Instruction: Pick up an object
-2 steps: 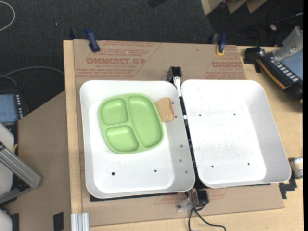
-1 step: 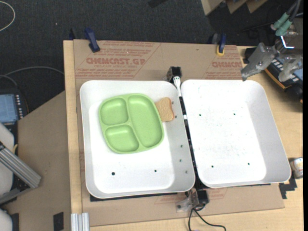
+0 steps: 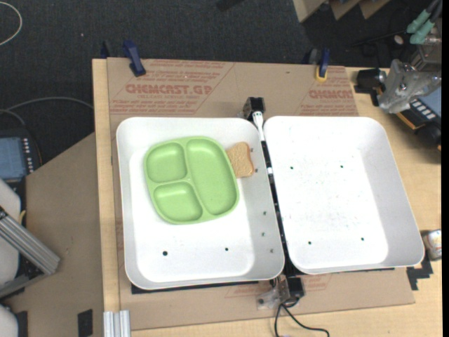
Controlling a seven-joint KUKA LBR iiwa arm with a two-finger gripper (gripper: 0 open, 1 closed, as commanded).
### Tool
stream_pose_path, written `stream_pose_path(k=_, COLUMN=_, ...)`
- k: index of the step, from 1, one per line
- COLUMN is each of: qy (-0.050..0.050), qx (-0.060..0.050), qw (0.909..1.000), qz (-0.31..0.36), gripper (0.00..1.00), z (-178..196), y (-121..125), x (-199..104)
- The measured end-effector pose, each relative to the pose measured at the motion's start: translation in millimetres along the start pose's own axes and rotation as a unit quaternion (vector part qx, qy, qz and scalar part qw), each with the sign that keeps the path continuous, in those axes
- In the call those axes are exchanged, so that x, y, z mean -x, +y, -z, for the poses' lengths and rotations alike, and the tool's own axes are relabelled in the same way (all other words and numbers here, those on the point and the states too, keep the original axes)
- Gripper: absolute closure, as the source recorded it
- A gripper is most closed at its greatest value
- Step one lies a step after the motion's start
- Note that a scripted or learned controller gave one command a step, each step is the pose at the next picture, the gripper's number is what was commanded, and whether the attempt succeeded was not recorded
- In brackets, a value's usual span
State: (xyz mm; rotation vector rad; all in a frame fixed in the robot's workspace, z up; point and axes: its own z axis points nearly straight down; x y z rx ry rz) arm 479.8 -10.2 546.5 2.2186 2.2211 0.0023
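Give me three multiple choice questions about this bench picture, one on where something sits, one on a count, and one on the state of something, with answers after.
1. Where does the light green divided plastic plate lie?
A. In the left white bin
B. In the right white bin
C. On the cardboard sheet behind the bins

2. How many compartments does the plate have?
A. Two
B. Three
C. Five

3. How does the tan toast-shaped piece sit relative to the plate?
A. In the plate's middle compartment
B. Against the plate's right rim, inside the same bin
C. Far off, in the other bin

Answers: 1 A, the plate rests on the left bin's floor. 2 B, raised ridges split it into three wells. 3 B, the piece lies at the plate's right edge, near the divide between the bins.
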Motion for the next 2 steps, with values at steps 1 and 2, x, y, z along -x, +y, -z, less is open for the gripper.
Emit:
stream_pose_path(k=1, qy=0.000, qx=-0.009, qw=1.0000, qz=0.001, gripper=1.00, z=-135, y=-2, x=-33)
stream_pose_path(k=2, qy=0.000, qx=-0.004, qw=1.0000, qz=0.000, gripper=1.00, z=-157, y=-1, x=-50)
